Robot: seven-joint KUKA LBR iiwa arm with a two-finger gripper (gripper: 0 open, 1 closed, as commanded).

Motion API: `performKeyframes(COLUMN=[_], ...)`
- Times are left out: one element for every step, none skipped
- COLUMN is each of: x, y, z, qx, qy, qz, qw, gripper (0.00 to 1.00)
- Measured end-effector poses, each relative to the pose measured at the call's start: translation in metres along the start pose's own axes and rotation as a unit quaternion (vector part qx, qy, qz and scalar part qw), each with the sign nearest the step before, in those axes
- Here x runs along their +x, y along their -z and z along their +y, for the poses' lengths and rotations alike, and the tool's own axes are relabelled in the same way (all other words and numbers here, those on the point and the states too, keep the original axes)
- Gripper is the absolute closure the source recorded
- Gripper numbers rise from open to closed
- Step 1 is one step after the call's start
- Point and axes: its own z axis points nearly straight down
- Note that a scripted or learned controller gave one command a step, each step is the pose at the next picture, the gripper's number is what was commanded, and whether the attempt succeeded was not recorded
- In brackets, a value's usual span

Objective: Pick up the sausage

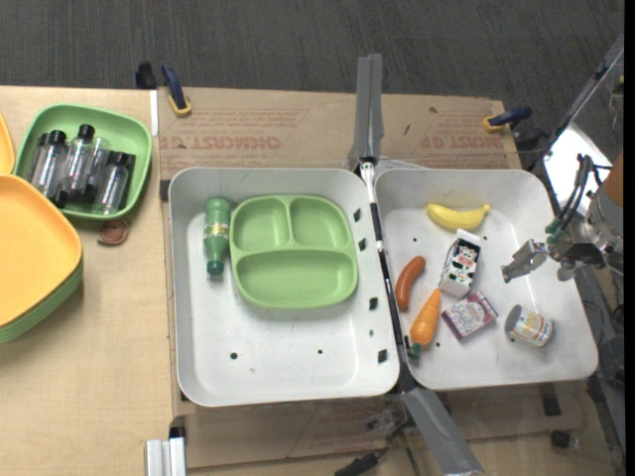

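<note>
Camera view showed the task barely begun: the short orange-red sausage (409,280) lay untouched on the floor of the right-hand shallow white bin (496,360), near its left wall, just above an orange plastic carrot (427,315) and left of a small black-and-white carton (460,266). The grey two-finger gripper (536,258) hung over the bin's right side, well apart from the sausage, nothing in it; how wide it stood I could not tell, so the reach, grasp and lift all remained. The pale wooden worktop (109,365) bore both bins on brown cardboard sheets (268,142), with dark grey carpet (298,18) beyond.
</note>
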Motion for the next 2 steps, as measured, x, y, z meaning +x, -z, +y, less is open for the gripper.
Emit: performKeyframes(x=[-0.0189, -0.0173], y=[-0.1057, -0.0965], z=[-0.025, -0.0237], qx=[-0.005, -0.005], qy=[0.007, 0.007], qz=[-0.002, 0.0], qw=[1.0, 1.0], gripper=[0.0, 1.0])
